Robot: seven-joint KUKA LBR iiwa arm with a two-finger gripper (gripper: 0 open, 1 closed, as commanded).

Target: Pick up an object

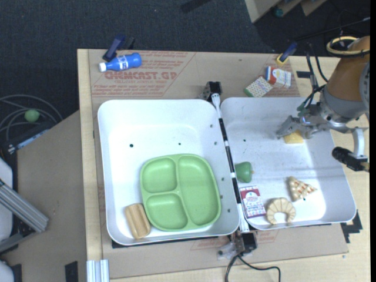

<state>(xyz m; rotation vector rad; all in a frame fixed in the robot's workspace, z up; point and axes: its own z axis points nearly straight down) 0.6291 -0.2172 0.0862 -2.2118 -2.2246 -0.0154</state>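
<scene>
Left bin [111,157] holds divided plate [178,191], bread stick [137,220] at its left. Right bin [335,207] holds croissant [281,210], card [251,201], pizza slice [301,188]; bottle [120,62] behind bins on desk [88,87].

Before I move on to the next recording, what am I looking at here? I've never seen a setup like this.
One camera, fixed above a bench, looks down at a slant. A grey robot arm with an orange band reaches in from the right. Its hand sits low over a yellow piece in the right bin; whether it grips it is unclear. That bin also holds a green pepper, a small red card, a croissant and a pizza slice. The left bin holds a green divided plate and a tan bread piece.
</scene>
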